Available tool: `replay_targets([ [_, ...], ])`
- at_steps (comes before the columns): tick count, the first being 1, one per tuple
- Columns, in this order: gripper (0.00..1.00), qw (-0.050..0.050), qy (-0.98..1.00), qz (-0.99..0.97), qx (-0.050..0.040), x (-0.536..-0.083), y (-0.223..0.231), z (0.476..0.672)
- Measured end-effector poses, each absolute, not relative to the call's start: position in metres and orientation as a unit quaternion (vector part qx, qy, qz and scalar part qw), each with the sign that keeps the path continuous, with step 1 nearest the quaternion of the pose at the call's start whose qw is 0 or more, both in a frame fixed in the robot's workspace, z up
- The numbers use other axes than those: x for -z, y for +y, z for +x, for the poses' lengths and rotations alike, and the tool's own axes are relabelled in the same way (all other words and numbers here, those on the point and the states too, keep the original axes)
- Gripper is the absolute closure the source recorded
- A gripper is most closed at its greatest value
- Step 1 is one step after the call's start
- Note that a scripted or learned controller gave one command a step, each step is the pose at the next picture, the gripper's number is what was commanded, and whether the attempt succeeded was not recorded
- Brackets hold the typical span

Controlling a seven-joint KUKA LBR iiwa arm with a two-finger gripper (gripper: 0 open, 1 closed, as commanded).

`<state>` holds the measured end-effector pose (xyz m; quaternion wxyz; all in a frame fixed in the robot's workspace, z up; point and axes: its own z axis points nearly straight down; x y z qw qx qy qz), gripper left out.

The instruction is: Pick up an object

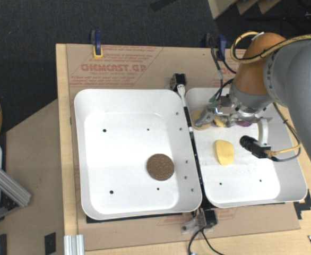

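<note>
A brown round disc [160, 167] lies flat in the left bin [92, 110], towards its front right. A pale yellow lump [224, 152] rests in the middle of the right bin [283, 187]. My gripper [217, 116] is low over the back left part of the right bin, just behind the yellow lump and apart from it. The wrist hides most of what lies under it. A small yellow bit [219, 122] and a purple bit [244, 124] peek out from beneath it.
The two bins meet at a raised divider rim [191, 142]. A black cable plug [252, 145] hangs from the wrist beside the yellow lump. The big grey arm [299, 73] covers the right bin's back right. Clamps [96, 40] hold the cardboard base.
</note>
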<state>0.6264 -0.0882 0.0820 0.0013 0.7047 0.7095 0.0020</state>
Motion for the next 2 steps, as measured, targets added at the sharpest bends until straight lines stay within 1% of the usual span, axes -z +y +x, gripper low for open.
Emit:
replay_targets([
  [1, 0.00, 0.001, 0.708, 0.706, -0.0005, -0.089, -0.107, 0.669],
  [2, 1.00, 0.005, 0.708, 0.706, -0.0033, -0.101, -0.106, 0.670],
])
